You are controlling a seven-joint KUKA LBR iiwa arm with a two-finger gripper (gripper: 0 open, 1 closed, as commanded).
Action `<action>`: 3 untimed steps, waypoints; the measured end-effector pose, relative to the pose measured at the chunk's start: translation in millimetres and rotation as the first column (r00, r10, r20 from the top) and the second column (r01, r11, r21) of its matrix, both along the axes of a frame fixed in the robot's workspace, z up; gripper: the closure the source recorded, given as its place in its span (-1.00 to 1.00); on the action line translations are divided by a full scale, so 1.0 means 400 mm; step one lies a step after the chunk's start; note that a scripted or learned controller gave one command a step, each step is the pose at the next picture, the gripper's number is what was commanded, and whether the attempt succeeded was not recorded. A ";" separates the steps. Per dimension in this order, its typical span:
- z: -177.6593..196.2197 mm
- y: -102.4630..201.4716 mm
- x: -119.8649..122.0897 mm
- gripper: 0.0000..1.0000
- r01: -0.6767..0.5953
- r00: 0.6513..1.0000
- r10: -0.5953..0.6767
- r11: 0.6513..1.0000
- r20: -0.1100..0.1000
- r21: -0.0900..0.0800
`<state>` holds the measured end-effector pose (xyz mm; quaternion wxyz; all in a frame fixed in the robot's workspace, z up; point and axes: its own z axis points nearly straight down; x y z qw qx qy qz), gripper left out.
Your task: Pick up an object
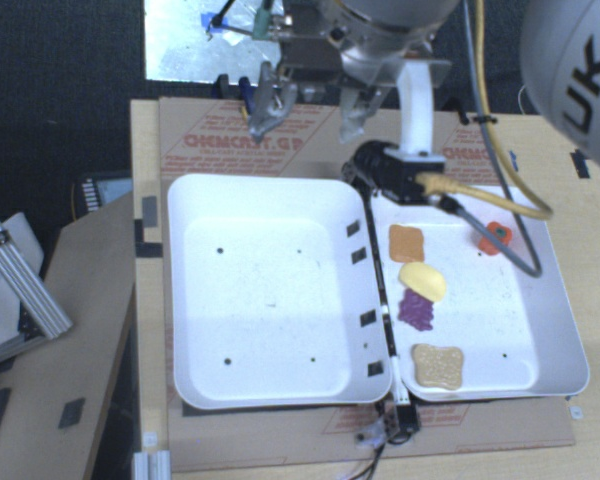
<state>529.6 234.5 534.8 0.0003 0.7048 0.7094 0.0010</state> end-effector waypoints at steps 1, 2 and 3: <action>0.000 0.000 0.000 -1.00 0.000 1.000 0.000 1.000 0.000 0.000; 0.000 0.000 0.000 -1.00 0.000 1.000 0.000 1.000 0.000 0.000; 0.000 0.000 0.000 -1.00 0.000 1.000 0.000 1.000 0.000 0.000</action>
